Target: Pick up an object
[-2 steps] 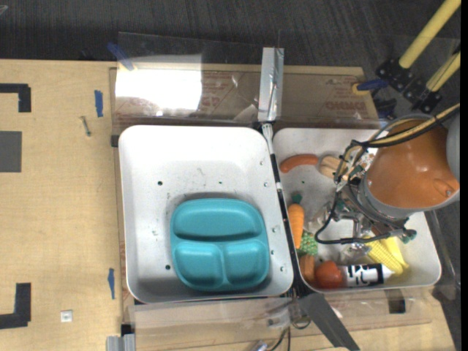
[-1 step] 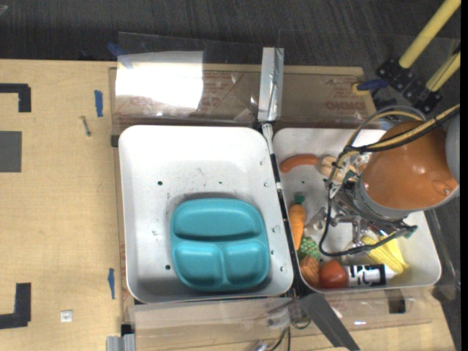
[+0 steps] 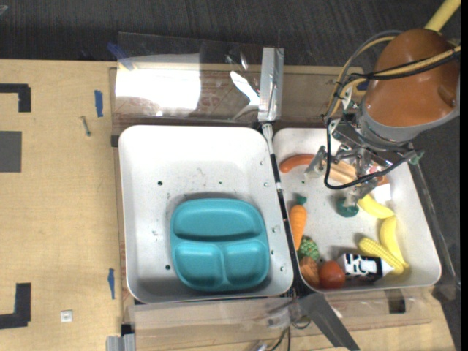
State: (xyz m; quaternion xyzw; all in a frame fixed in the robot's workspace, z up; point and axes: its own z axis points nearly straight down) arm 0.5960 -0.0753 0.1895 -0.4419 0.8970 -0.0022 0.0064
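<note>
Toy food fills the right bin; the hand hangs over a pale bread-like piece, grip state unclear. Likely light, rigid, slick plastic; best pinched across its narrow sides.

Tan wooden bench with black tape marks, dark carpeted floor beyond.

My arm reaches in from the right, its orange band uppermost and the grey wrist beneath it pointing steeply down. My gripper hangs low under the wrist, with black cables looping around it.
</note>
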